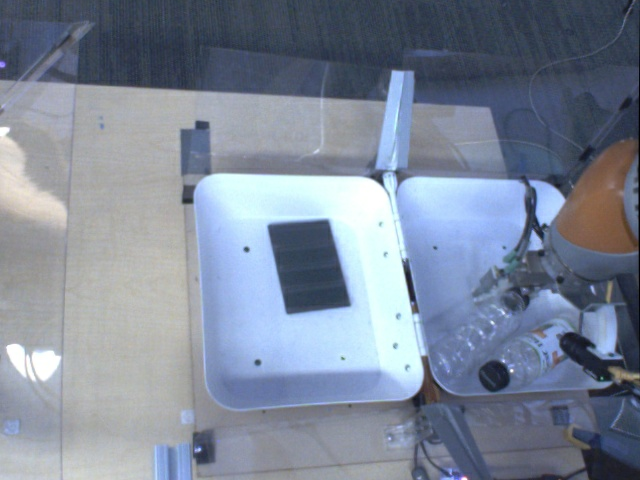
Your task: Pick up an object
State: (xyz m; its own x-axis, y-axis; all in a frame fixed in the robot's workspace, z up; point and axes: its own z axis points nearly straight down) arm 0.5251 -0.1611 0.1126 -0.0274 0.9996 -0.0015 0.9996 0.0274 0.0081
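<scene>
A dark grey ribbed rectangular pad (309,265) lies flat in the left bin (225,268). In the right bin (440,218) lie two clear plastic bottles: one crumpled (468,336), and one with a black cap and a white label (525,356) near the front right corner. My gripper (508,283) hangs low over the right bin's right side, just above the crumpled bottle's upper end. The arm's orange band (600,208) sits above it. I see nothing held between the fingers.
A metal divider post (395,120) stands at the back between the two bins. Black brackets (196,148) sit by the left bin's back left corner. Cables and fittings (590,353) crowd the right bin's front right edge.
</scene>
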